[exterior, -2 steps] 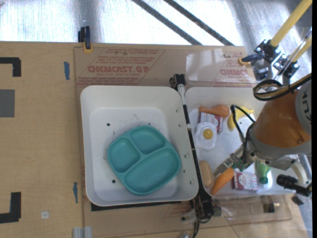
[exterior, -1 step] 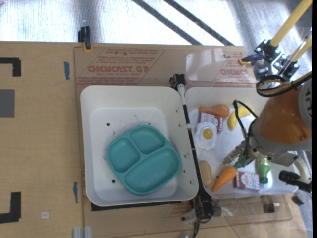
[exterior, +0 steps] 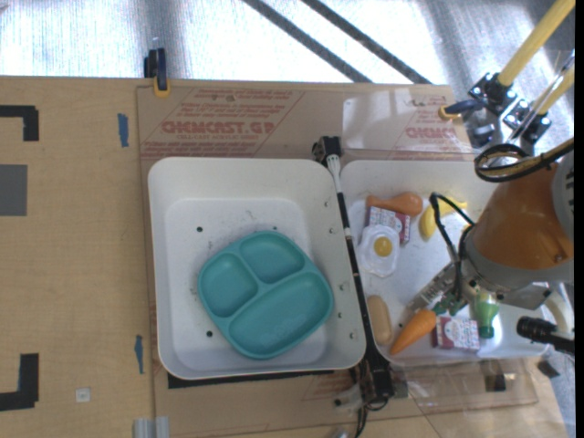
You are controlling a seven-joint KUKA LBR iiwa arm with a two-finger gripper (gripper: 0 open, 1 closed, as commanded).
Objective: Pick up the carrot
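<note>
The orange carrot (exterior: 412,328) lies at a slant near the front edge of the right bin (exterior: 411,173), thick end up and to the right. My gripper (exterior: 443,289) hangs just above and to the right of that thick end, under the arm's orange band. From this angle I see nothing held in it, and the carrot rests on the bin floor.
Around the carrot are a bread roll (exterior: 377,318), a red-and-white box (exterior: 454,334) and a green bottle (exterior: 486,312). Further back lie a fried egg (exterior: 381,249), a red carton (exterior: 384,218), an orange sausage (exterior: 406,203) and a banana (exterior: 427,224). The left bin (exterior: 173,245) holds a teal divided plate (exterior: 224,323).
</note>
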